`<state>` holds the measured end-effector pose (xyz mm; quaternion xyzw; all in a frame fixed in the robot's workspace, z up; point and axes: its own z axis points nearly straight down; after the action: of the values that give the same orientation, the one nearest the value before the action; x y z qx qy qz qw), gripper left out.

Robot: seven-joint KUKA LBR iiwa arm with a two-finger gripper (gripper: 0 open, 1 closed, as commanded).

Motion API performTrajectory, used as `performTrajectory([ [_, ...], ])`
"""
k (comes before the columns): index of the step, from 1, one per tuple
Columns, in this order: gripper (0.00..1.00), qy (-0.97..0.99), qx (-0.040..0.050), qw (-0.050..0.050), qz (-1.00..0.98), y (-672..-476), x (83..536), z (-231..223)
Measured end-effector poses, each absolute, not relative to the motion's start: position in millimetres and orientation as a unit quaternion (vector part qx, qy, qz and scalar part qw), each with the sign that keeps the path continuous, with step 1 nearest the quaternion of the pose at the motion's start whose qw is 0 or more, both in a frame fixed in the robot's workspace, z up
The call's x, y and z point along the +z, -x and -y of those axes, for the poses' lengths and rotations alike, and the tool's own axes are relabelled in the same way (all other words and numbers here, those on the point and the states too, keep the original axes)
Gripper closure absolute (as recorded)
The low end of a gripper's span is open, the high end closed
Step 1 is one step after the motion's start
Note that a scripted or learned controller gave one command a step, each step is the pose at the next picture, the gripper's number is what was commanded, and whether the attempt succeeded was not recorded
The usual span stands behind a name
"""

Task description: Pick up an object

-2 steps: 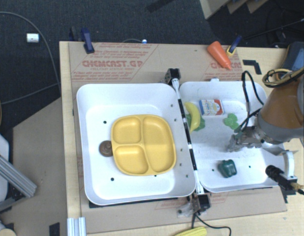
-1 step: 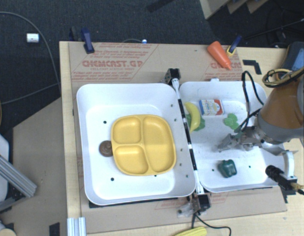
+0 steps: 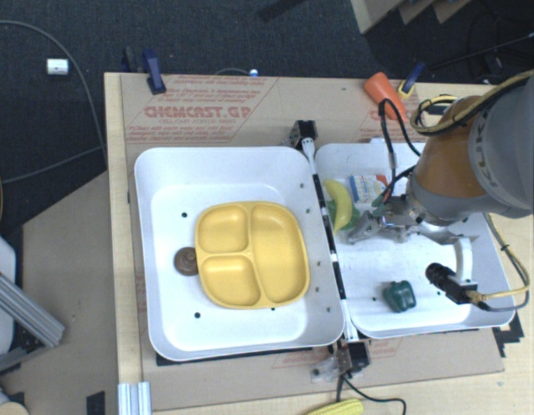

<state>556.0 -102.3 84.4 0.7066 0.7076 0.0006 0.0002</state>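
Yellow-green and curved, a banana-like fruit [image 3: 340, 203] lies at the left wall of the right bin [image 3: 422, 314], just beside the claw [image 3: 364, 226], whose metal tip reaches toward it from the right. Whether the claw is apart or together I cannot tell; its tip blurs into the fruit's lower end, and contact is not clear. A small packet [image 3: 365, 186] with red and blue print sits just behind the fruit, partly hidden by cables; its print is too small to read. A dark green object [image 3: 399, 296] rests nearer the front of the same bin, well apart from the claw. In the left bin [image 3: 163, 188] a yellow divided plate [image 3: 251, 254] covers part of a brown round thing [image 3: 186, 261] at its left edge. The arm's grey body hides the right bin's far right part. On the desk [image 3: 206, 111] red lettering reads "CHEMCAST GP", faint.
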Motion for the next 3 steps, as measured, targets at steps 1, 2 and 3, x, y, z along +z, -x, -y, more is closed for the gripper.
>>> performTrajectory([
  [1,0.00,-0.708,-0.0026,-0.004,-0.706,-631.0,84,93],
  [2,0.00,-0.711,-0.0212,-0.029,-0.702,-653.6,81,95],
  [3,0.00,-0.707,-0.0049,-0.005,-0.708,-663.7,83,106],
])
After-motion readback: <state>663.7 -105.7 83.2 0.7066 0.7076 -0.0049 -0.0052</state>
